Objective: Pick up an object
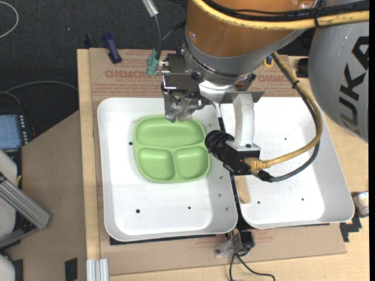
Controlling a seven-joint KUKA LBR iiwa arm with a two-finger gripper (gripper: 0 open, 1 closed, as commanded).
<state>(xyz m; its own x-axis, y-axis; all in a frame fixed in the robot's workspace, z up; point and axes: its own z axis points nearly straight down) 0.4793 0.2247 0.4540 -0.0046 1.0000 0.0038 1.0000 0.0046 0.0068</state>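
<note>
One smooth, pale green plastic divided plate (171, 148), rounded with three compartments, lies in the left white bin (117, 204), its upper rim under the metal pincer (179, 111), whose spread I cannot tell.

Pale green divided plate (171, 149), three compartments, rounded corners, lying flat and upright near the middle of the left bin (117, 204).

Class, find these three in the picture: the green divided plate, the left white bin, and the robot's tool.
green divided plate (171, 148): camera view, on its central dividers.
left white bin (158, 212): camera view, on bare floor near the front.
tool (177, 111): camera view, at its tip over the plate's far rim.
</note>
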